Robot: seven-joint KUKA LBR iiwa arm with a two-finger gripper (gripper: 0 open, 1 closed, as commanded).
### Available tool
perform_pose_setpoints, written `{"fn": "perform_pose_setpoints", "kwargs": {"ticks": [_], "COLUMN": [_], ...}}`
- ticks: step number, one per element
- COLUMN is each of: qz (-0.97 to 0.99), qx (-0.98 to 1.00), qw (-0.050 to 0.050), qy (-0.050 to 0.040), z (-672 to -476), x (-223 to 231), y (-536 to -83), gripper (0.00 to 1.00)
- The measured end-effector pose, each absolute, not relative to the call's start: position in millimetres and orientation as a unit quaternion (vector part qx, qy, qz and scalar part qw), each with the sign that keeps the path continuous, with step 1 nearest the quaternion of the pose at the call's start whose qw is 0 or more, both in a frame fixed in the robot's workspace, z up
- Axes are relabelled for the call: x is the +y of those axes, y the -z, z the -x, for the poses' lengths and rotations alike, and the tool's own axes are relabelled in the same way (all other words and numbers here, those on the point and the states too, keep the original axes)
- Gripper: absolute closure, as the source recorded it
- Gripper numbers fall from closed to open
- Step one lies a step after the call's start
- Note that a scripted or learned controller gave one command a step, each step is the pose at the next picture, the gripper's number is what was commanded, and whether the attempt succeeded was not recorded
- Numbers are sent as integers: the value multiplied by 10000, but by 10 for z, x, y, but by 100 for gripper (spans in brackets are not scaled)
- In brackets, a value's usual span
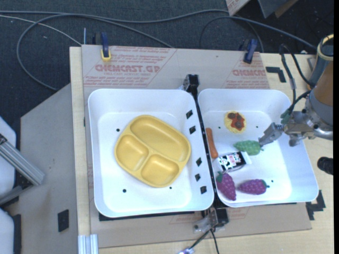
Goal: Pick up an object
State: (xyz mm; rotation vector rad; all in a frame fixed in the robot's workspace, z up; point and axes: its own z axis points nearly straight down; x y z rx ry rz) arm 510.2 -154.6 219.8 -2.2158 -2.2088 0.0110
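One tool [266, 137] poised beside green toy leaf [248, 147], finger state impossible to tell; risks nudging leaf into milk carton [233, 161], grasping nothing.

A single fixed camera looks down at a slant from above the bench [159, 62]. Both white bins [100, 142] sit mid-frame, fairly near.

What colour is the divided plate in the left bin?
Yellow. The divided plate shows plainly in the camera view, lying in the left bin.

Yellow divided plate [152, 151]; white bins [100, 157]; two purple grape bunches [253, 187]; green leafy toy [248, 147]; orange hot dog [212, 143]; black-white carton [233, 161].
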Motion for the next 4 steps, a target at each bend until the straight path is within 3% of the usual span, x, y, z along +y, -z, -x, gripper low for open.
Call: {"fn": "perform_pose_setpoints", "kwargs": {"ticks": [1,2,3,4], "qz": [7069,7072,7079,7070], "qx": [-7073,-7070,-7063,-7072], "qw": [10,38,-29,23], "qy": [0,-13,15,-5], "z": [-5131,-5113,-5171,-5170], "x": [-1542,-1487,-1526,-1521], "y": [-2260,-1638,-1061,-838], "gripper": [0,0,0,0]}}
